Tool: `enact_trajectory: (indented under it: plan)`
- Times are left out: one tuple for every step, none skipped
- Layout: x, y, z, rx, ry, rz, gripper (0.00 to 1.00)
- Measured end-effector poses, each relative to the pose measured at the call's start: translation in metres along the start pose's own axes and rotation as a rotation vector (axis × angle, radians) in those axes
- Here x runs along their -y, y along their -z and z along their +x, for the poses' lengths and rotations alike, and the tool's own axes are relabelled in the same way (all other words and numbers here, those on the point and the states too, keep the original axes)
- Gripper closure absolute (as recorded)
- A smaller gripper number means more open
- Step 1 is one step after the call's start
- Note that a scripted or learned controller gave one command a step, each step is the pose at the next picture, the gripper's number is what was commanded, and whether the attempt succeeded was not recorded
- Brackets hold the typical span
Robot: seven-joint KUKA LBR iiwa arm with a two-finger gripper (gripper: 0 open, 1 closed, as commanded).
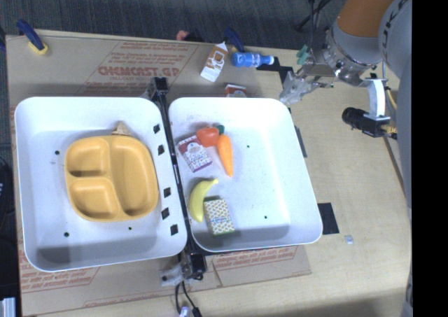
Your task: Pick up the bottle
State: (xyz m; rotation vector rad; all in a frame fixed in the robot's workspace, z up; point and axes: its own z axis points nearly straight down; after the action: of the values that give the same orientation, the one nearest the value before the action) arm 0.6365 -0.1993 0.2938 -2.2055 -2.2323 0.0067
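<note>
The blue bottle (250, 60) lies on its side on the bench (350, 189), beyond the far edge of the right bin (297, 168) and outside both bins, with its pale cap end pointing right. Just to its left a small white and brown carton (213, 62) lies on the cardboard sheet (133, 67), and a small red and white item (235, 89) sits against the far rim of the right bin. The gripper (292, 92) hangs over the bench at the far right corner of the right bin, to the right of the bottle and a little nearer, apart from it; whether it is wide or narrow cannot be told from this angle, and nothing is seen in it. Inside the right bin, along its left side, lie a red packet (194, 153), a tomato (208, 136), a carrot (225, 155), a banana (199, 198) and a small patterned box (219, 216), with the box touching the banana's near end. The left bin (35, 168) holds a yellow divided plate (110, 177). A blue clamp (31, 36) sits at the far left corner of the cardboard sheet.
</note>
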Motion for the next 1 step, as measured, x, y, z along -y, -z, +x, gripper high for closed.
enact_trajectory:
  plan:
    - [0.0581,-0.0425,-0.0111,0.000,0.031,-0.001,1.00]
